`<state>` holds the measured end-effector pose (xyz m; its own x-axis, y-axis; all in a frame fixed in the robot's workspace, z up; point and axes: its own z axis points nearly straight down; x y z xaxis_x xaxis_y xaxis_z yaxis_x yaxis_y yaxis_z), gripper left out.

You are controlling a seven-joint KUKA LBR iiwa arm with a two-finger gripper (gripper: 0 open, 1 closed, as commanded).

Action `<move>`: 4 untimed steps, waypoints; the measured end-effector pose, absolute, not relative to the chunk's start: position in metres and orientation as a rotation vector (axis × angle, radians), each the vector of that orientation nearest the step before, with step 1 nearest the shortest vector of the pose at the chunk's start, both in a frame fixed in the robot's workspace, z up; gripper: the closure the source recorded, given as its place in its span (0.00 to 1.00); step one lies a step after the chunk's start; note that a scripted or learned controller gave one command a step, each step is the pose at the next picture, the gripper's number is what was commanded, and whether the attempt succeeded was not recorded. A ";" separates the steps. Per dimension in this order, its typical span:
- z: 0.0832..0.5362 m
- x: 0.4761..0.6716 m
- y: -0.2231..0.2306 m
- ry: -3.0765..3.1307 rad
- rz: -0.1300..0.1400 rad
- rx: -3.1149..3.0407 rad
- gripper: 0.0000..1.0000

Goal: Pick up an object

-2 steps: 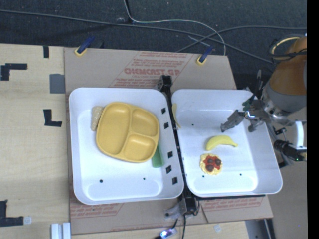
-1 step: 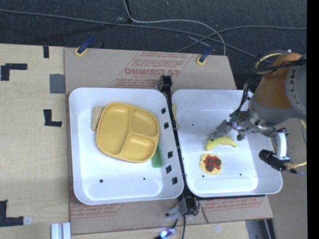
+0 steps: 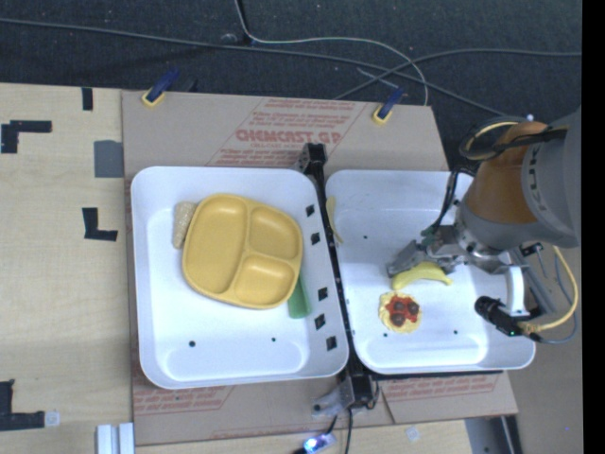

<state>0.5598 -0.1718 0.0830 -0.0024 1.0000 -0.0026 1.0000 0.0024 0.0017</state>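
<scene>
The end effector (image 3: pixel 423 256) is down in the right bin (image 3: pixel 378 197), at the banana (image 3: pixel 422 275), which lies on the bin floor beside a small tart (image 3: pixel 401 311). I cannot tell its opening or whether it grips anything. Judging by this, the lift remains undone.

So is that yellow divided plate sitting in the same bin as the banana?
No. The yellow divided plate lies in the left bin, while the banana lies in the right bin.

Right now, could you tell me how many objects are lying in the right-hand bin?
2: a banana near the middle, by the gripper, and a small tart just below it. The arm may hide more.
</scene>
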 end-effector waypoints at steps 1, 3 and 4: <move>0.096 0.560 -0.172 2.222 0.000 2.217 1.00; 0.202 0.582 -0.176 2.220 0.003 2.217 1.00; 0.250 0.585 -0.167 2.222 0.003 2.216 1.00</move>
<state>0.5852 -0.1665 0.2500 -0.0028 1.0000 -0.0008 1.0000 0.0028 0.0038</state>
